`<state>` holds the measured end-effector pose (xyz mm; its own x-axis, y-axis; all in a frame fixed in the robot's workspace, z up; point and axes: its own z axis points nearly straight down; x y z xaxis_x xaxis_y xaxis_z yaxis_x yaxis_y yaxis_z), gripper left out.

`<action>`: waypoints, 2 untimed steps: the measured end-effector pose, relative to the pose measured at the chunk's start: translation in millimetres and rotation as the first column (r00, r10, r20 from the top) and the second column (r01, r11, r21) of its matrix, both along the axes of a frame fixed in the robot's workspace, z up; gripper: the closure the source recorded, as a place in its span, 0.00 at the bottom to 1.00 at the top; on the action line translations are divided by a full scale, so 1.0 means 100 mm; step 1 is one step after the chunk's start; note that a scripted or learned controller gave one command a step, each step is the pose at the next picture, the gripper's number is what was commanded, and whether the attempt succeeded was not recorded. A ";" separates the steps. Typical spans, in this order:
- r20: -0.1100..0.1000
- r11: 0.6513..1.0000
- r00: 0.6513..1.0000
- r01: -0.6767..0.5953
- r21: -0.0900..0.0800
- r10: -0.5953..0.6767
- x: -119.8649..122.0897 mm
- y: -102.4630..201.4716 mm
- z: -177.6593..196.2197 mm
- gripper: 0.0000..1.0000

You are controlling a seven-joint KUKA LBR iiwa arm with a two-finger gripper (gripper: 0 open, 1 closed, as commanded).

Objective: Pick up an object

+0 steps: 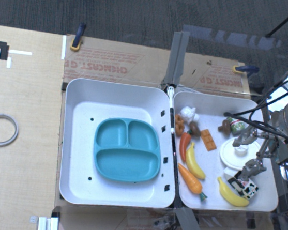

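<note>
Banana [233,195] at the front of the right bin [271,205] looks like the likeliest target: gripper [247,174] hangs just behind it, over a small black-and-white object [244,187]. Jaws: cannot tell whether open or closed. My read: come straight down on one item and stay clear of the white round lid [237,154] behind the gripper. Left of the banana: second banana [194,162], two carrots [190,178], orange block [208,140], white toy [187,112]. Left bin [74,129] holds a teal divided plate [127,149].
</note>
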<state>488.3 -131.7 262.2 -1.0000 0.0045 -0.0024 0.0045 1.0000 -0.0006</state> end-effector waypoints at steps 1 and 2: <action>-0.002 0.967 0.967 0.256 0.000 -0.256 0.49 -0.05 -1.56 0.00; 0.002 0.928 0.928 0.373 0.001 -0.373 0.96 0.36 -1.70 0.00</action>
